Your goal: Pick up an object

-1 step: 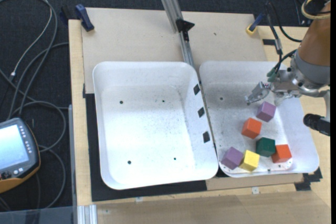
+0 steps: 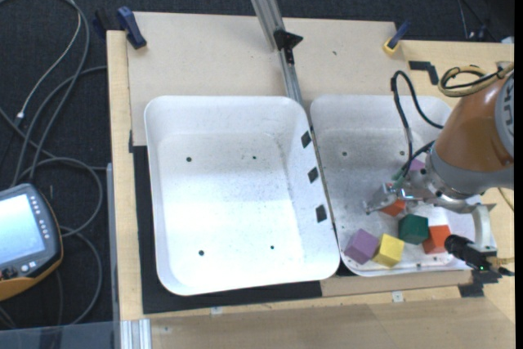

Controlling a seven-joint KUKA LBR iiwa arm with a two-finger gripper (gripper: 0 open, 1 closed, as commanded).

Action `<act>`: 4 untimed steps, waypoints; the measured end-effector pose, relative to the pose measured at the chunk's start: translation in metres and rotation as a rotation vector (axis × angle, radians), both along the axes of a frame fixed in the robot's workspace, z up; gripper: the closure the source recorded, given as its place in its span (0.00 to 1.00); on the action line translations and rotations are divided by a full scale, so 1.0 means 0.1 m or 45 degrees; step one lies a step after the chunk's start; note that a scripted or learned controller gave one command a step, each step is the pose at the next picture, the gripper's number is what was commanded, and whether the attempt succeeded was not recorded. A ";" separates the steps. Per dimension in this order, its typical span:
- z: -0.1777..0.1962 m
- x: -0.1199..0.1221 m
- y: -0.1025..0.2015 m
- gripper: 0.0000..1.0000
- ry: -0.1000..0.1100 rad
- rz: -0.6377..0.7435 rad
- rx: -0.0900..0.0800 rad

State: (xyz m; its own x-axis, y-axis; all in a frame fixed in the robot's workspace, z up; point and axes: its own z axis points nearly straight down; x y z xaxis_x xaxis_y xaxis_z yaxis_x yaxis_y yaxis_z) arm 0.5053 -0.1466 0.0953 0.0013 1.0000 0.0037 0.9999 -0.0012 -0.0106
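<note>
Here the gripper [image 2: 395, 200] sits low in the right bin [image 2: 351, 135], whether gripping anything unclear, beside a green block [image 2: 413, 229].

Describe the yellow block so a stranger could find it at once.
Look in the right bin, along its near edge below the gripper. Several small blocks cluster there. The yellow block sits between the purple block and the green block, and is the only yellow one.

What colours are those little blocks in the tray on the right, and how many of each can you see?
Purple block: 1
Yellow block: 1
Green block: 1
Orange block: 1
Total: 4 in plain sight; more may lie hidden under the arm.
</note>
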 end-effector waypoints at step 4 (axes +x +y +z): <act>1.07 -0.13 1.50 1.00 -0.022 0.016 0.001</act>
State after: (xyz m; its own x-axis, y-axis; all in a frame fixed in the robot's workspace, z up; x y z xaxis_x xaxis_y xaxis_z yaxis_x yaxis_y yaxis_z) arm 0.4919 0.0034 0.2027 -0.0111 0.9999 0.0042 0.9999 0.0110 0.0069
